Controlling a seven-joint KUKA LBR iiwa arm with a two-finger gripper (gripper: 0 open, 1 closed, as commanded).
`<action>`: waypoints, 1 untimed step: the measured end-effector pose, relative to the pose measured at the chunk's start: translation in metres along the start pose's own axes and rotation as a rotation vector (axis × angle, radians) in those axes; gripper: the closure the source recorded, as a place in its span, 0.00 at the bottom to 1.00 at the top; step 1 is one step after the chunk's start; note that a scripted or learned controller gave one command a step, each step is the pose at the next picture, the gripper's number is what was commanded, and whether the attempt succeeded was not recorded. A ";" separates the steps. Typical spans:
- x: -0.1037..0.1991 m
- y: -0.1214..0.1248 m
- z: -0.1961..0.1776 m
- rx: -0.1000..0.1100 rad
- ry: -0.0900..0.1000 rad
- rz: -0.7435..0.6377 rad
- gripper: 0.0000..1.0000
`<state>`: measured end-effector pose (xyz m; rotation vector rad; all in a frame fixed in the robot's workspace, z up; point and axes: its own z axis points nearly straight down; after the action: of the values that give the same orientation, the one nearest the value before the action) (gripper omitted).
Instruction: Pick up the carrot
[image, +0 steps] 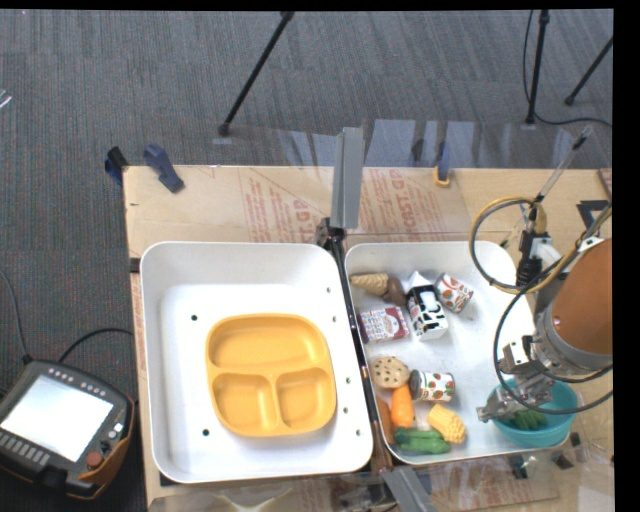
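The small orange plastic carrot (402, 406) lies well left of the grey two-finger gripper (508, 402), its long axis running near-to-far; the jaw state cannot be told.

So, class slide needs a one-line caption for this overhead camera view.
Gripper over a teal bowl; carrot lies untouched among toy food.

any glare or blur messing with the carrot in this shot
In the camera view the light is even and soft; the carrot is sharp enough, with no glare; the end effector over the teal bowl looks slightly soft; shadows are faint.
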<state>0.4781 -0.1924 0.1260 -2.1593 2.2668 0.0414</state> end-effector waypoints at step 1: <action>-0.018 -0.043 -0.173 0.024 0.023 0.144 1.00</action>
<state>0.5237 -0.1814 0.2993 -1.9924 2.4179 -0.0101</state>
